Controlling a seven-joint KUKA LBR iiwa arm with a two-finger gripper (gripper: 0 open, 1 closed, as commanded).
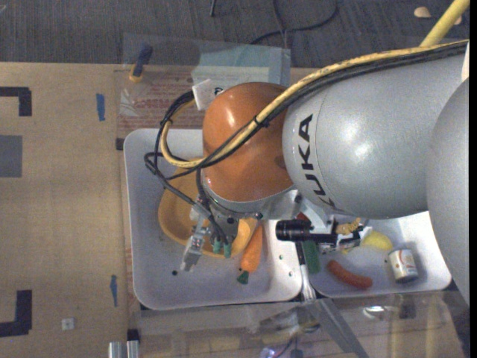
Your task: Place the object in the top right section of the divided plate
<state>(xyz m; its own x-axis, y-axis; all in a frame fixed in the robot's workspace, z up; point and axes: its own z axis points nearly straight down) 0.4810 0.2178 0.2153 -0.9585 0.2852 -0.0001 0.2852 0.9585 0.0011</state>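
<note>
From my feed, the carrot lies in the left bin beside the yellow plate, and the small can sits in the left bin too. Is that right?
Not quite. The carrot does lie in the left bin beside the yellow plate, but the can sits in the right bin, near its far right end, as the camera view shows.

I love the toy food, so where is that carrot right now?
The carrot lies in the left bin, near its front right corner, just right of the yellow plate and below the arm's orange band.
</note>
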